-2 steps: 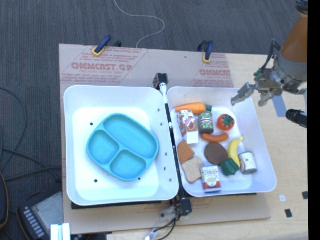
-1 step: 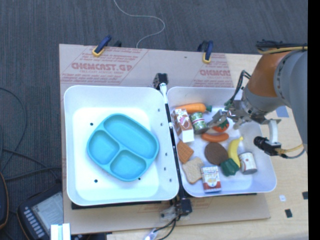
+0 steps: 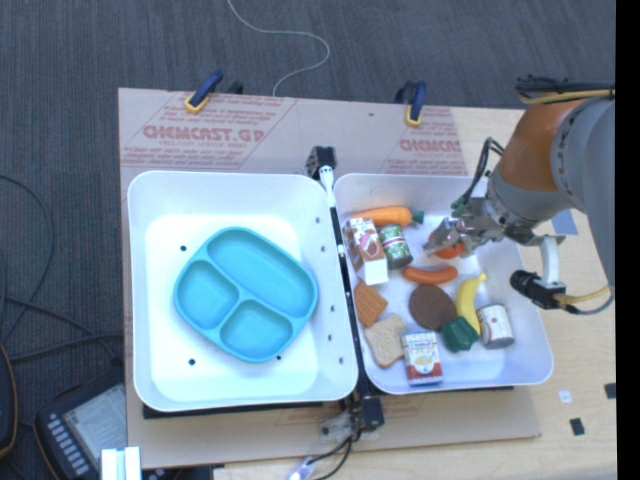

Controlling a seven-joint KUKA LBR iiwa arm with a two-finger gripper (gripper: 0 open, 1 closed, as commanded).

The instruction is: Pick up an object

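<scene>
The right bin (image 3: pixel 520 368) holds several toy foods: an orange carrot (image 3: pixel 385 215), a milk carton (image 3: pixel 365 250), a green-labelled can (image 3: pixel 396 247), a red sausage (image 3: pixel 432 275), a brown patty (image 3: pixel 432 308), a yellow banana (image 3: pixel 469 299), a small silver can (image 3: pixel 494 326), a bread slice (image 3: pixel 385 340) and a juice box (image 3: pixel 422 358). My gripper (image 3: pixel 452 234) hangs low over the upper middle of this bin, just right of the green-labelled can and above the red sausage. Nothing is visibly held in it.
The left bin (image 3: pixel 160 368) holds a blue divided plate (image 3: pixel 245 293). A waffle cracker (image 3: pixel 370 304) and a dark green piece (image 3: pixel 460 335) also lie in the right bin. The arm (image 3: pixel 545 163) crosses the right bin's far right corner. Clamps (image 3: pixel 204 90) hold the board's back edge.
</scene>
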